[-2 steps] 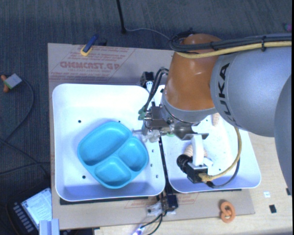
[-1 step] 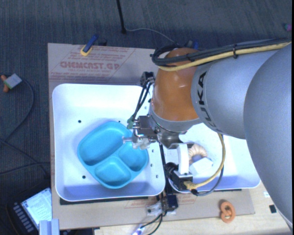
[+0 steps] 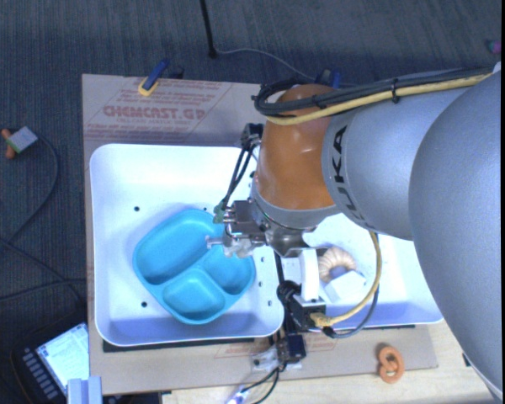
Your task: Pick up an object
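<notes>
Claw (image 3: 234, 241) sits at the blue dish's (image 3: 192, 266) 2 o'clock rim, can't tell its state. Dish lies in the left bin (image 3: 118, 183), looks light, stiff, slick plastic; grab the rim.

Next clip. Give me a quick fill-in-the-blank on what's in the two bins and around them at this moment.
1. The divided dish in the left bin is coloured ____.
2. That dish has ____ compartments.
3. The small orange ring lies ____ the bins, on the bench near the front edge.
4. The band above the arm's wrist is ____.

Missing words: blue; three; outside; orange
</notes>
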Robot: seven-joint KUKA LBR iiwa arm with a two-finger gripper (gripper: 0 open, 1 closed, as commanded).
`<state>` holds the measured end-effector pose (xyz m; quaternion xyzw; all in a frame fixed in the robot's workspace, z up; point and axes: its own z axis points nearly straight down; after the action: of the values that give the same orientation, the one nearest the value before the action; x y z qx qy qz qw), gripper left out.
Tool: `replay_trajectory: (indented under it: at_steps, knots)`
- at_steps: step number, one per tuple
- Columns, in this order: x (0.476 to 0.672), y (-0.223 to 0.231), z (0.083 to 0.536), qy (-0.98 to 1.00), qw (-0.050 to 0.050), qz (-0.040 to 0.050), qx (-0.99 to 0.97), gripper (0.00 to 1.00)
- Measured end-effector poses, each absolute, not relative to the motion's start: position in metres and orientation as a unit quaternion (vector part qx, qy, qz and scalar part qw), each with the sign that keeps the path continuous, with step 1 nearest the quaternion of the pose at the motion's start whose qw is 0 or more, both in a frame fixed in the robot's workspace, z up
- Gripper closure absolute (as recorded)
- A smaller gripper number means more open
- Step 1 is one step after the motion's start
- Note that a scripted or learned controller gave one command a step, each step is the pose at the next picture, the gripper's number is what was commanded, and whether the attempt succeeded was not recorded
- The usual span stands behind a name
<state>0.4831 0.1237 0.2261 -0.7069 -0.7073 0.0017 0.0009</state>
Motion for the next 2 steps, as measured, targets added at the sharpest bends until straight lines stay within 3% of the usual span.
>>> replay_trajectory:
  at_steps: [1,2]
  knots:
    - [0.554,0.055,0.183,-0.707,0.0,0.0021,-0.708,1.0]
    - [0.616,0.03,0.184,-0.707,-0.001,0.0007,-0.707,1.0]
